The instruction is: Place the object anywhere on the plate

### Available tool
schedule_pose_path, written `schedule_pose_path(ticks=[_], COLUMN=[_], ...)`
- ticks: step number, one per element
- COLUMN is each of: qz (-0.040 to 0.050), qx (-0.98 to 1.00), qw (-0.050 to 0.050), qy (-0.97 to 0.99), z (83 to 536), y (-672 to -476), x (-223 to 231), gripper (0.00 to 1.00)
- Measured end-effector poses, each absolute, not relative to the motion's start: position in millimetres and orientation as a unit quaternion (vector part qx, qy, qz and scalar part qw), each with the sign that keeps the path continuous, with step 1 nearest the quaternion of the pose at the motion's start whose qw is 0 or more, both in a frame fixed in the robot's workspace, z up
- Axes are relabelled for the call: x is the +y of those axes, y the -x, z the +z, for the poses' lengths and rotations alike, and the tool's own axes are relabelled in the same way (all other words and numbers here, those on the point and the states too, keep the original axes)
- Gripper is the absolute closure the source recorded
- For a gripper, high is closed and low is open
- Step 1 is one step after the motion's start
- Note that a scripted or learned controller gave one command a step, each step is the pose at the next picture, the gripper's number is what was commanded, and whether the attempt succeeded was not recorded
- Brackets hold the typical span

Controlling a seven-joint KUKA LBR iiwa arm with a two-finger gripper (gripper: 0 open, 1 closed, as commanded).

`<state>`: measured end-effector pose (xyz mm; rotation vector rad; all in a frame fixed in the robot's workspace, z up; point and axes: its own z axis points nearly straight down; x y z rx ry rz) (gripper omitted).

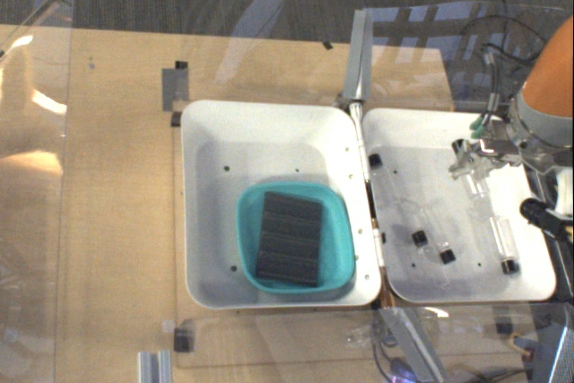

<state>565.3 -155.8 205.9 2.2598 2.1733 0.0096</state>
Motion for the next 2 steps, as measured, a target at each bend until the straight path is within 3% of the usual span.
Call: schedule_pose_path(ticks=[1, 2], qz=[0.0011, 0.0021], qx=[0.721, 0.736], qw=[0.001, 0.002], qy=[-0.693, -0.677], z=[150.9, 185.3], y=[-510.0, -488.5], x=[-118.2, -43.9], gripper=[1.00, 1.00])
